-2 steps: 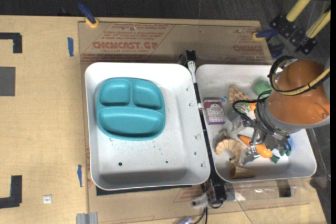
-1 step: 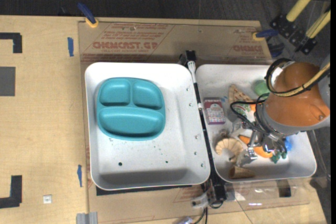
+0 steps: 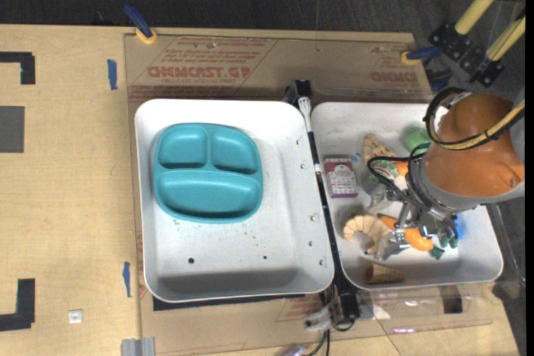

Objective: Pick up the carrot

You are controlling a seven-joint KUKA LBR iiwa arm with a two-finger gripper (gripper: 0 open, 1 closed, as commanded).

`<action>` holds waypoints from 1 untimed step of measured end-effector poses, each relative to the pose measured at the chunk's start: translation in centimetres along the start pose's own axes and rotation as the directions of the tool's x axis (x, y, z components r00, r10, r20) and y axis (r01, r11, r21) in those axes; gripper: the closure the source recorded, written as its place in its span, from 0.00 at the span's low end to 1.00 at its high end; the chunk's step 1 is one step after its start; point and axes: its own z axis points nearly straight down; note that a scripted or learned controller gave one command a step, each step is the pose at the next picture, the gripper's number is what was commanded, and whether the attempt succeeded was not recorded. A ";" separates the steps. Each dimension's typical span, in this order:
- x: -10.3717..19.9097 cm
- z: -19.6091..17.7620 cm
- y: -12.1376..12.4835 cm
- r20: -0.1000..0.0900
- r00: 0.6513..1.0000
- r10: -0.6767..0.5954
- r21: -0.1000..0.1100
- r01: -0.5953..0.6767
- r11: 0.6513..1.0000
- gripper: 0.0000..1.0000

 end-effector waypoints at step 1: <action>0.0 0.0 0.0 -0.001 1.000 0.000 0.000 0.000 1.000 0.00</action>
